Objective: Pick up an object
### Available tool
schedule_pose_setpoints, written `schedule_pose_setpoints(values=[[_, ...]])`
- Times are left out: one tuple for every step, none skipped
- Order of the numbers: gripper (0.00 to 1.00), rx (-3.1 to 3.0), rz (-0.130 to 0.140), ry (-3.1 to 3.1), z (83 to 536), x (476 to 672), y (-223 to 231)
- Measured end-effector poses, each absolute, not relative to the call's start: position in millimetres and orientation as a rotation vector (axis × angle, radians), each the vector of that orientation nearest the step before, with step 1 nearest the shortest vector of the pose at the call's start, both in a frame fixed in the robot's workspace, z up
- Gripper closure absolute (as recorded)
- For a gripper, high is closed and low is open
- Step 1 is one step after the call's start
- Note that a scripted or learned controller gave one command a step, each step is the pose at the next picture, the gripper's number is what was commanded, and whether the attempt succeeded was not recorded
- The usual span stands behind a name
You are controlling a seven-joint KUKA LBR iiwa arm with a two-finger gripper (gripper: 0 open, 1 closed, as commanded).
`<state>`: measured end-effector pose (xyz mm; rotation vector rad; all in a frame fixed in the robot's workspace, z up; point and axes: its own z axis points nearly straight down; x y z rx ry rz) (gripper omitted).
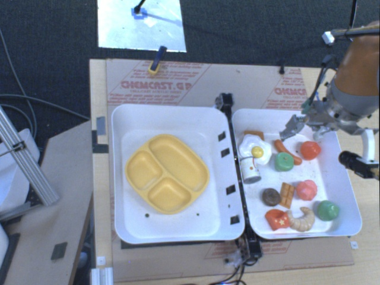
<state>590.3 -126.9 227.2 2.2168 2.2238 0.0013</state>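
1. The bench [196, 79] carries two shallow white bins side by side; the left bin [127, 177] holds a yellow divided tray [167, 173], and the right bin [344, 203] holds all the small toy foods, so any pick belongs there.
2. The arm [356, 82] reaches in from the right, and its gripper [301, 126] hangs over the upper part of the right bin, holding nothing. The fingers look spread (one grey tip points toward the bin's upper middle), though the slant makes the gap hard to judge.
3. Nearest below it lie the red tomato [309, 150], the orange carrot [287, 152] and a green round piece [284, 162]; the fried egg [256, 149] and a small white can [250, 172] sit toward the bin's left wall.
4. The tomato looks the best target: rounded, firm-seeming, with bare floor on its right.
5. A good grasp would centre over it, descend straight, and close across its widest part, keeping clear of the carrot just beside it.
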Motion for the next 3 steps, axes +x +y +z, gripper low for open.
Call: schedule_pose_setpoints(values=[[0.00, 2.226, -0.003, 2.226, 103, 609.8, -169], [0.00, 2.219, 0.010, 2.233, 85, 598.1, -166], [1.00, 2.216, 0.005, 2.222, 97, 598.5, -171]])
